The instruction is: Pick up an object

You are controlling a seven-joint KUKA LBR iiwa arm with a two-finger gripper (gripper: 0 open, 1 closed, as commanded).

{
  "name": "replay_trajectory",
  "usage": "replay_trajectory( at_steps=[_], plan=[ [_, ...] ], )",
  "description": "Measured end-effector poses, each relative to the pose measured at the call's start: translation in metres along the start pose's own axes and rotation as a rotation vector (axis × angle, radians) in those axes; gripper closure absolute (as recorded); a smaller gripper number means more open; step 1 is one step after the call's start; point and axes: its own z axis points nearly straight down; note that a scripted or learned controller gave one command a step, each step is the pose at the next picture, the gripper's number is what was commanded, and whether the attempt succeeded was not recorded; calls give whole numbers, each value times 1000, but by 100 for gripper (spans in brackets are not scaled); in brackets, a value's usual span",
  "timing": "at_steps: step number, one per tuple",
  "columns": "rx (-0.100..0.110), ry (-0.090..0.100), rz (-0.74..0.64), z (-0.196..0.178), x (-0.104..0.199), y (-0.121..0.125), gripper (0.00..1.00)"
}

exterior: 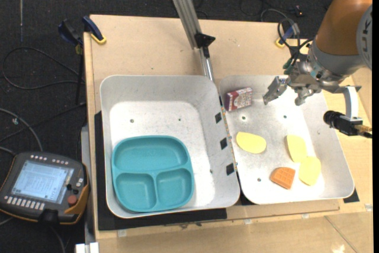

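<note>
Starting at the bottom of the frame, the counter point(95, 127) carries two white bins side by side. The left bin point(154, 92) holds a teal divided tray point(153, 173) toward its lower left. The right bin point(331, 186) holds the loose pieces: an orange waffle-like block point(283, 177) nearest the bottom edge, a pale yellow piece point(310, 170) just beside it on the right, another yellow piece point(295, 147) touching that one from above, and a yellow oval point(251, 143) a little apart to the left.

Further up, near the bin's upper left corner, a small dark red carton point(238, 99) lies by the divider between the bins. It has a white patch on its face, but any printing is too small to read.

At the upper right of the frame the tool point(284, 92) hangs over the far part of the right bin, to the right of the carton and well above the yellow pieces. Its fingers are spread apart with nothing between them.

By my reading, the task is barely begun: every object lies in a bin, none is lifted, and the descent, closing and lifting all remain to be done. The carton looks the nearest candidate.

Off the counter at lower left, a grey handheld control pendant point(42, 186) rests on the dark floor, its screen lit but unreadable.
</note>
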Motion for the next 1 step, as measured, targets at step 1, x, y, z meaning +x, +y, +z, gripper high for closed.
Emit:
replay_trajectory(
  at_steps=[1],
  plan=[
    [-2, 0, -2, -10, 0, 1, 100]
  ],
)
